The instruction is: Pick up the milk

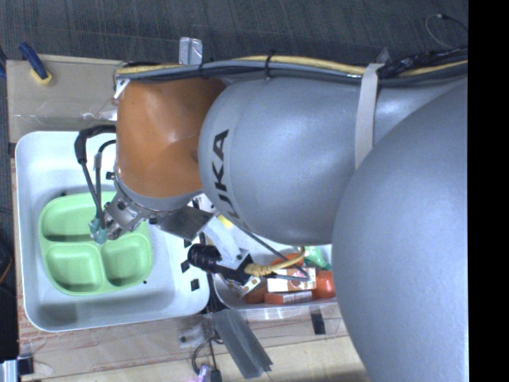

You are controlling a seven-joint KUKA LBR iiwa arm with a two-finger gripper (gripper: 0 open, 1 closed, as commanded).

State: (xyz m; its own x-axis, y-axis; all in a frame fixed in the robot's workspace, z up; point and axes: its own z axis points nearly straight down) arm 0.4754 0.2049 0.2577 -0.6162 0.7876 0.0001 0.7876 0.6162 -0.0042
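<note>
My gripper [102, 229] hangs low over the left white bin [32, 213]. Its tip is above the middle ridge of a green divided tray [71, 249] that lies in that bin. The big grey arm with its orange band [159, 142] covers most of the right bin, and what lies under it is hidden. No object is visible in the gripper.
In a strip of the right bin [238, 302] below the arm I see an orange and red package [290, 286] and a bit of something green [318, 255]. Brown bench board runs along the front edge [119, 348].
</note>
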